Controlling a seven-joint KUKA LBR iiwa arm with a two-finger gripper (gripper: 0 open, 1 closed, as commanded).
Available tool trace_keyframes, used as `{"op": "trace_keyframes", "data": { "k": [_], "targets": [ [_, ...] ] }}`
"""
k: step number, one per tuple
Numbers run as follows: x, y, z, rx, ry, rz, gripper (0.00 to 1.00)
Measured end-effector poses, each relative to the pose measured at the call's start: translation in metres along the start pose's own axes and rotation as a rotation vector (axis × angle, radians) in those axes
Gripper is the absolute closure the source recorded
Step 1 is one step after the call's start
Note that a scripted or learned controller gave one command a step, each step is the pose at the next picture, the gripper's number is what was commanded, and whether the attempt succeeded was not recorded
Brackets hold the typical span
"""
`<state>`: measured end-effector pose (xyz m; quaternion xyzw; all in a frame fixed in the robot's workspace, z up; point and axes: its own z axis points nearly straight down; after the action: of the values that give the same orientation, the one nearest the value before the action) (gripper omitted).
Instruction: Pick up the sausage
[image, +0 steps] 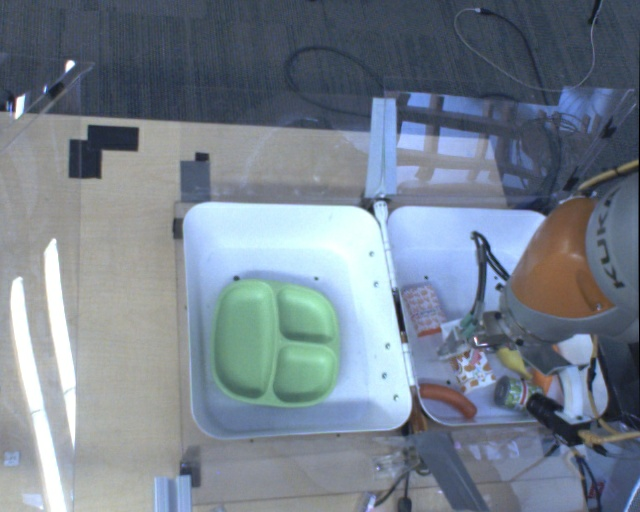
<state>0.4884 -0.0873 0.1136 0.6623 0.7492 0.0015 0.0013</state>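
Only one piece of lettering could be read: the dark letters "KU", the start of a brand name cut off by the frame edge, stood on the grey arm (615, 262) just above its orange band (560, 268). The small printed packets (421, 306) in the right bin (440, 235) carried red patterning, but it was too small to read.

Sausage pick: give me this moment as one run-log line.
sausage: lying at near edge of right bin, not held | gripper: low over bin clutter, beyond sausage | green plate: left bin | pick: not yet done
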Motion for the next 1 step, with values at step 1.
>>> {"op": "trace_keyframes", "data": {
  "k": [1],
  "targets": [
    [0.0563,0.0077,-0.0884,-0.003,0.000,0.133,1.00]
  ]
}}
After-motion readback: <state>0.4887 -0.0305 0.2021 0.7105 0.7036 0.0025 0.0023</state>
